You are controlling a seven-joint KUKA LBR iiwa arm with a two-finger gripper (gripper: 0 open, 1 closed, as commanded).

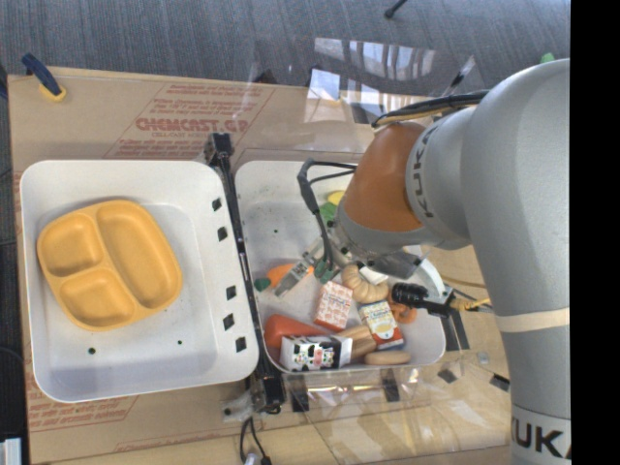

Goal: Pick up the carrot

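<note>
The small orange carrot [281, 275] with its green tip is lying in the right-hand shallow white bin [254, 211], near that bin's left wall and about halfway down it. Going from the left, we are seeing the left-hand shallow white bin [39, 356] sitting on the cardboard-covered desk [145, 114], and in it a yellow plastic tray with three compartments [108, 261] is resting flat. Black clips [219, 148] are joining the two bins along their shared edge. In the right bin, just right of the carrot, we are finding the tool [318, 260] reaching down from under the arm's orange band [380, 187]; its tip is right beside the carrot, and we cannot tell whether it is touching or gripping it. We cannot tell the tool's opening either. Below lie a red-and-white patterned carton [335, 305], a black-and-white cow-patterned carton [315, 354], a red block [291, 327] and a small boxed pack with a red label [380, 324], crowded together toward the front wall.
</note>
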